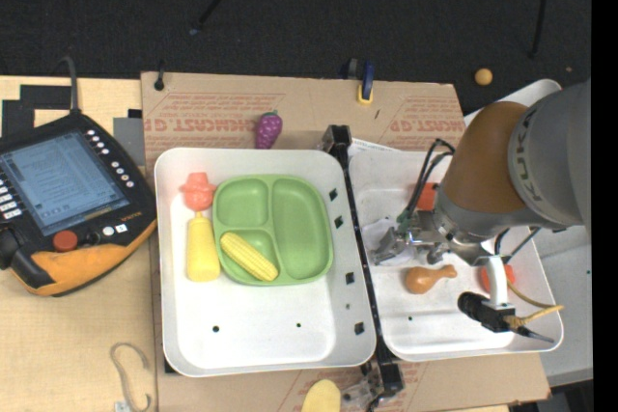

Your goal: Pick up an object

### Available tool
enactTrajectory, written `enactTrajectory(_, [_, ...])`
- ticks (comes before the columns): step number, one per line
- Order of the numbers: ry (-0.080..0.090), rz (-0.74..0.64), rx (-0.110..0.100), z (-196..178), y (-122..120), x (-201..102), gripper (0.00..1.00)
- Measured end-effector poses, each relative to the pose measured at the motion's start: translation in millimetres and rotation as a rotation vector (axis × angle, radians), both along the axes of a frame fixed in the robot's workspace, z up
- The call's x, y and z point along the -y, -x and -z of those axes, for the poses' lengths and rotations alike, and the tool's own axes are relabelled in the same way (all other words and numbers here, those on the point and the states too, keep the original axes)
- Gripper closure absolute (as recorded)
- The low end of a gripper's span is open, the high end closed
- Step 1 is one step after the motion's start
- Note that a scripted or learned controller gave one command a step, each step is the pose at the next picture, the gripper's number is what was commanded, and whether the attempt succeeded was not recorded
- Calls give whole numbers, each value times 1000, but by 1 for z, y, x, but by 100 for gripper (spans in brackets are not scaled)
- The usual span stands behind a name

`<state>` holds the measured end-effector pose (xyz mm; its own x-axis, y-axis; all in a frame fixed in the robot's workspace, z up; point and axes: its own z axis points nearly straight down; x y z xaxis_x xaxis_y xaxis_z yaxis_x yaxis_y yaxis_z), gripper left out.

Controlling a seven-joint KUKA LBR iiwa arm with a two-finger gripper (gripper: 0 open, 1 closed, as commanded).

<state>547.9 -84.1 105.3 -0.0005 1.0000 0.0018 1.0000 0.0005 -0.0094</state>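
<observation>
1. Camera view: my gripper [394, 244] hangs low in the right bin [541, 328]; whether it is released or clenched, I cannot tell.
2. The toy drumstick [428, 278] lies just beside me, toward the camera, ungrasped.
3. Judging so, picking remains undone.

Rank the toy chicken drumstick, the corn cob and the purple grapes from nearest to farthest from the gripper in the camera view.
From the gripper, in the right bin:
1. Chicken drumstick, same bin, just below and right of it.
2. Corn cob, on the green tray in the left bin.
3. Purple grapes, on the cardboard behind the left bin.
</observation>
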Motion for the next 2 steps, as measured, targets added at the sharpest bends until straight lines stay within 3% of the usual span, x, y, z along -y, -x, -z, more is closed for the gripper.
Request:
enactTrajectory(1, [0,2,4,19,1,-1,0])
enactTrajectory(2, [0,10,4,8,1,1,100])
